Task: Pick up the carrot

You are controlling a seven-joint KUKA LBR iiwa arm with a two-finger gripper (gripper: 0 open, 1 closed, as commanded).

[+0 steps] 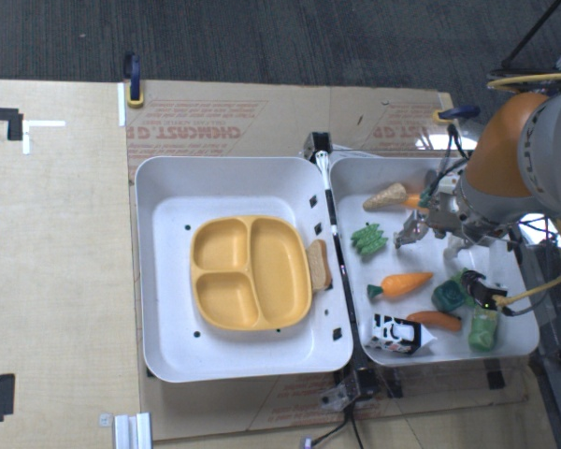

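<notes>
Right bin (514, 349), centre: carrot (407, 284), orange with a green top, lying flat with its tip pointing right. Pincer (430, 235) above it, just beside but not touching; its spread cannot be told and nothing shows between the fingers. Left bin (168, 251): yellow divided plate (251, 271). Cardboard (196, 124) on the surface bears red print, seen upside down, not legible with certainty.

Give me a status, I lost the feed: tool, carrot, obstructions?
Tool over right bin, nothing gripped. Carrot lying below it, untouched. Green toy close by.
</notes>
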